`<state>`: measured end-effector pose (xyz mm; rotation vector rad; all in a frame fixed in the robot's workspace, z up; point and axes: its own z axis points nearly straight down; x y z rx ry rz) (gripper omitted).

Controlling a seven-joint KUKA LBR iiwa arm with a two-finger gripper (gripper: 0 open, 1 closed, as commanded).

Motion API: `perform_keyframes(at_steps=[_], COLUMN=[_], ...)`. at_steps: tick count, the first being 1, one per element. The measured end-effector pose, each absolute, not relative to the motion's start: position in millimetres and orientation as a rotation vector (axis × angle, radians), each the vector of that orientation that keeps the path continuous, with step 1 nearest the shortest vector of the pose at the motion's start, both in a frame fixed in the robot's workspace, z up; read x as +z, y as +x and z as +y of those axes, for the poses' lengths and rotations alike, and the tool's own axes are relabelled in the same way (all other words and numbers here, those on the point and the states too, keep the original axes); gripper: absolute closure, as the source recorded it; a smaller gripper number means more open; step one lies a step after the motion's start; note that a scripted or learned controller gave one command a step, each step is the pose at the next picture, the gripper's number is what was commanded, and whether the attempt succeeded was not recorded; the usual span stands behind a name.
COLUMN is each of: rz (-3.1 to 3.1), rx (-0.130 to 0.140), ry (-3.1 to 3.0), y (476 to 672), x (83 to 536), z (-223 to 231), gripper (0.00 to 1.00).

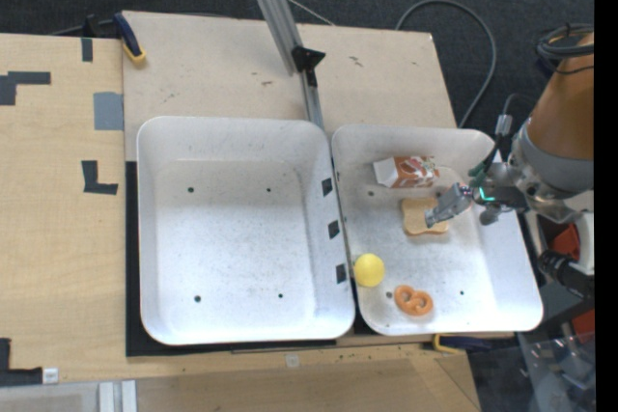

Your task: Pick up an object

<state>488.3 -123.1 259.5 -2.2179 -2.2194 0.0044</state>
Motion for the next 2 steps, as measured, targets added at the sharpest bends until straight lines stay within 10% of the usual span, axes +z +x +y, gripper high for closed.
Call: perform_keyframes(at_steps=[2], rz=[-2.218], rx=[0.006], ry=[-2.218], y=[486.4], x=[218], z=[-124], gripper=[0.00])
